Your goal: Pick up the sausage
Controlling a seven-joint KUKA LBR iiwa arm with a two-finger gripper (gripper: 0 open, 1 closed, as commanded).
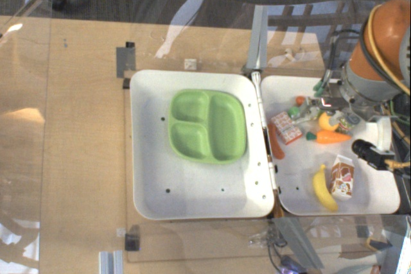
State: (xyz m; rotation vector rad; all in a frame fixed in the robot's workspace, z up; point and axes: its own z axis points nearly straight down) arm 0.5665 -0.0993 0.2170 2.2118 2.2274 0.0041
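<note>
Against the left wall of the right bin (385, 205), just beside the seam between the two bins: sausage (276, 142), a slim reddish-brown cylinder, smooth, lying lengthwise along that wall. Little room on its wall side; bare white floor below it and toward the bin's middle. Just to its right, touching or nearly so, a small flat carton (286, 127) printed in pink and white, tilted.

Farther right, under the arm (385, 42), with its rounded orange and grey housing: gripper (335, 113) low over a tight cluster of small toys, among them an orange carrot (332, 136) with a green tip. Jaws hidden among the toys and wrist hardware; open or closed, cannot tell. Well apart from the sausage, with the carton between.

Toward the bin's near edge: a curved yellow banana (324, 188) touching an upright brown-and-white milk carton (342, 178).

Left bin (151, 189): shallow, white, rounded corners, a few dark dots on its floor. Inside, a glossy light-green plate (209, 126) with three compartments, set toward the far right, wide bare floor along its left and near sides.
</note>
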